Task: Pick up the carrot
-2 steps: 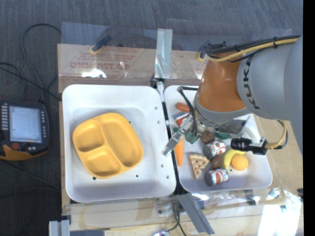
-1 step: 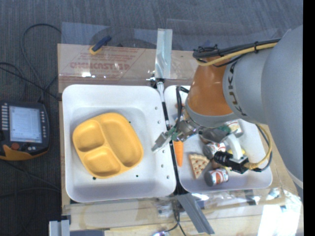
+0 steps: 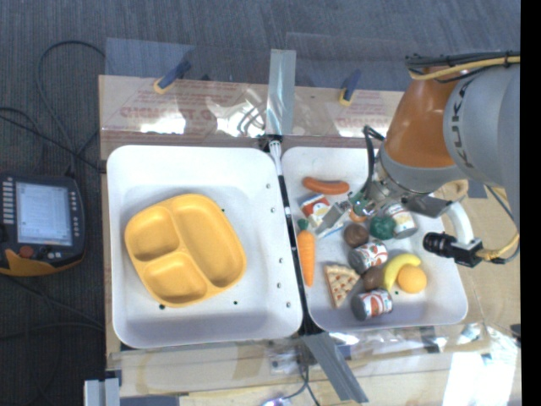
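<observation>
The gripper (image 3: pixel 365 203) hangs over the right bin (image 3: pixel 452 307), under the arm's (image 3: pixel 473 125) orange band; whether it is apart or together cannot be told, as it is small and partly hidden by the wrist. Nothing shows clamped in it. The carrot (image 3: pixel 306 256) lies to its left and a little toward the near edge, along the bin's left wall, tip pointing to the near edge, apart from the gripper. Just beyond and left of the gripper lies a sausage (image 3: pixel 325 186). Toward the near edge from it sit a pizza slice (image 3: pixel 341 283), a banana (image 3: pixel 397 267), an orange (image 3: pixel 412 281) and a can (image 3: pixel 373 304). Far to its left, in the left bin (image 3: pixel 135 163), rests a yellow tray (image 3: pixel 183 248).
</observation>
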Controlling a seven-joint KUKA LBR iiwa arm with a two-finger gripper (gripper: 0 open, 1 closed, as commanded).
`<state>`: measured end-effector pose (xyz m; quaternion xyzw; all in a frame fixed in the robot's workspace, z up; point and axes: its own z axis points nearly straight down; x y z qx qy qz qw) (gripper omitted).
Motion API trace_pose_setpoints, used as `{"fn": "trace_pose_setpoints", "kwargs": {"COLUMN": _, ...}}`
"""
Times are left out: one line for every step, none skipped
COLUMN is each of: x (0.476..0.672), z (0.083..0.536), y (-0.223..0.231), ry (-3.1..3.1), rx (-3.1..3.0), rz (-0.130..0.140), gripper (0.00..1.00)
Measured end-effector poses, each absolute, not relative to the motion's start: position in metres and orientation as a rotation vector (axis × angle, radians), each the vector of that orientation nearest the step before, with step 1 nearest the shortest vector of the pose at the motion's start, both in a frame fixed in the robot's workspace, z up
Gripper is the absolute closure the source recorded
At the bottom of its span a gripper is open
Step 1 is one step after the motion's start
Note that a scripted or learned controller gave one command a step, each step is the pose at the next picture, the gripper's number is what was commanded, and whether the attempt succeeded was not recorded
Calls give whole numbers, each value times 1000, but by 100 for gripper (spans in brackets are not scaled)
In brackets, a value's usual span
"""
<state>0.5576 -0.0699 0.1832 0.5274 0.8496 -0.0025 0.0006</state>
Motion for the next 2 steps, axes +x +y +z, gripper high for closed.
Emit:
{"fn": "trace_pose_setpoints", "kwargs": {"x": 599, "z": 90, "y": -101, "ry": 2444, "rx": 1958, "rz": 8, "gripper": 0}}
{"fn": "trace_pose_setpoints", "kwargs": {"x": 549, "z": 187, "y": -24, "ry": 2565, "rx": 1804, "rz": 7, "gripper": 0}}
